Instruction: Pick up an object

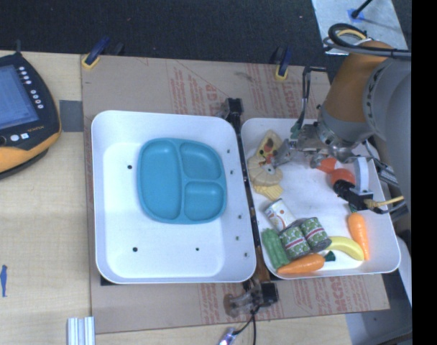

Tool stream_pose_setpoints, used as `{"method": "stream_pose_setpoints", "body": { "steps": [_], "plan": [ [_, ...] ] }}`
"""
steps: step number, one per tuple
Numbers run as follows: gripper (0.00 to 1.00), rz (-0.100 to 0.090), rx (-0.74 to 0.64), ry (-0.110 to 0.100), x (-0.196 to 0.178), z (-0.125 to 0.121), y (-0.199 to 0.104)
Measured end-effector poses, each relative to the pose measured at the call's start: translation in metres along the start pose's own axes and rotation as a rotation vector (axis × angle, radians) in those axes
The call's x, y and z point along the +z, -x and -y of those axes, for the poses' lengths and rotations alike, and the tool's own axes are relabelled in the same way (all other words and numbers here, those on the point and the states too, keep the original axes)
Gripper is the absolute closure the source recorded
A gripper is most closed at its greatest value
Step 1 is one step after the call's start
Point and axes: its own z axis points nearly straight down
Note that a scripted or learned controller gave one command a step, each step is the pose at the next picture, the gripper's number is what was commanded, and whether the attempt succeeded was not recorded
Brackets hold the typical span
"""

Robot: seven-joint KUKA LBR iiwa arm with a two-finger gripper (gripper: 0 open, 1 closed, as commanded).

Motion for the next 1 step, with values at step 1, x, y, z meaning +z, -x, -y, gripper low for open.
{"method": "stream_pose_setpoints", "body": {
  "steps": [1],
  "plan": [
    [0.0,0.011,0.007,-0.009,0.0078,-0.0204,-0.0205]
  ]
}}
